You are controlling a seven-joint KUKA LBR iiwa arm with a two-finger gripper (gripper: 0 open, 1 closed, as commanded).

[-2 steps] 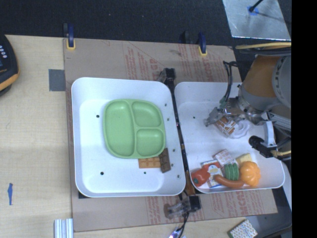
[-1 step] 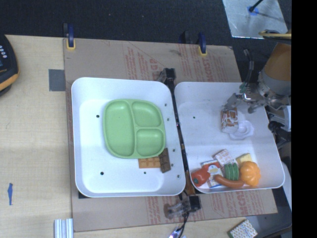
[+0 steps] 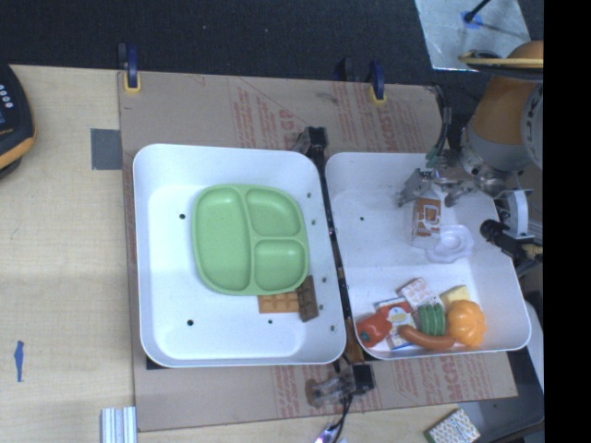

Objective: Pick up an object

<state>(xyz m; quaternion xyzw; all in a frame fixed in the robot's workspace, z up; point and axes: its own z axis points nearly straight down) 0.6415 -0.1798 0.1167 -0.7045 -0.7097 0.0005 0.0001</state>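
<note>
Gripper (image 3: 428, 189) sits low over the upper part of the right bin (image 3: 369, 169), arm entering from the right. Directly under it, a small clear packet with a brown-and-white label (image 3: 426, 220), and just beside that a clear plastic piece (image 3: 452, 244). The packet's top edge meets the fingertips, but from this slant I cannot tell whether it is pinched between them or merely lying below. Jaw state: cannot tell, metal parts overlap and blur together.

Other candidates lie heaped in the lower corner of the same bin: an orange ball-like fruit (image 3: 466, 323), a green toy vegetable (image 3: 431, 319), a red toy (image 3: 375, 326), a small printed box (image 3: 417, 293).

Left bin (image 3: 157, 247) holds a green divided plate (image 3: 250, 239) with a brown block (image 3: 288, 302) touching its lower edge.

Judgement: the step in hand is the grasp itself, at the packet. Next move calls for a firm close on the packet, then a straight lift clear of the bin wall. Thin, slick wrapping looks likely to slip; the lift will prove the grip.
</note>
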